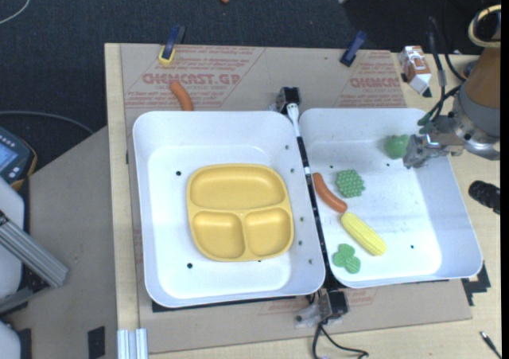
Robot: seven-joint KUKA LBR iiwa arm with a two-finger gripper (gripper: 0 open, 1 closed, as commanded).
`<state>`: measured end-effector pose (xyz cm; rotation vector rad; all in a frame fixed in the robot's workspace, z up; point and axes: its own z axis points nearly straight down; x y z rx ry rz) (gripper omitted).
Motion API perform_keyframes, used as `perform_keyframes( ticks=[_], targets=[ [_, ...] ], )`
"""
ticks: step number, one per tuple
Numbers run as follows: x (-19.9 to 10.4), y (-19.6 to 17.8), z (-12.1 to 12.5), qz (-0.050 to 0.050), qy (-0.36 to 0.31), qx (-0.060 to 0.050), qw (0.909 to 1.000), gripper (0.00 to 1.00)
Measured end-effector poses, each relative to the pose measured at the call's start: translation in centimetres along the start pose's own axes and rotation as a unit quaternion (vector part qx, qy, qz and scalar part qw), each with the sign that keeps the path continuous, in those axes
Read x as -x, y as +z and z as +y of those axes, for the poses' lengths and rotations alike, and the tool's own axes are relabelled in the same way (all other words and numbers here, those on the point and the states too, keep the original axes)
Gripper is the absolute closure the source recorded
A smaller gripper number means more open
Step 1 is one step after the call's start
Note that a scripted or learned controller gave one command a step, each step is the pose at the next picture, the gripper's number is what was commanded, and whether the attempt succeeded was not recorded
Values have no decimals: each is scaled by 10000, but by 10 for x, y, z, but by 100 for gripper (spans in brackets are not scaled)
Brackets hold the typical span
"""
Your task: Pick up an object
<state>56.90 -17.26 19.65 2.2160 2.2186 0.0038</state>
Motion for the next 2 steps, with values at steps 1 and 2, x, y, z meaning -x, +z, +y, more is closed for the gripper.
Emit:
perform_keyframes(
  ticks=[1,2],
  targets=[
    [0,-31,1,0,-1,1,10000,100],
    [-55,-40,18,10,-22,-8,10000,100]
  ],
)
